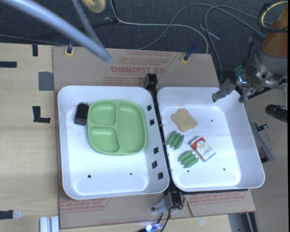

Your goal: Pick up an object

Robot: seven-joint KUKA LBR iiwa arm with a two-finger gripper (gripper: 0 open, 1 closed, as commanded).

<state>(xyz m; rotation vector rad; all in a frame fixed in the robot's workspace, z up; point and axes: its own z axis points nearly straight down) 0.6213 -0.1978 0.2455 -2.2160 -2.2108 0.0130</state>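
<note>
White plastic forms two shallow bins: the left bin (67, 144) and the right bin (232, 149), set side by side on a cardboard sheet (135, 64). One green divided plate (117, 127) and one small black object (81, 113), touching the plate's left edge, are seen in the left bin. Four things are counted in the right bin: one tan bread slice (183, 120), two green pods (174, 139) (188, 158), their long axes slanted from lower left to upper right, and one red-and-white packet (203, 148). The gripper (230, 88) is seen over the right bin's upper right rim, nothing between its fingers; whether they are open cannot be told.
</note>
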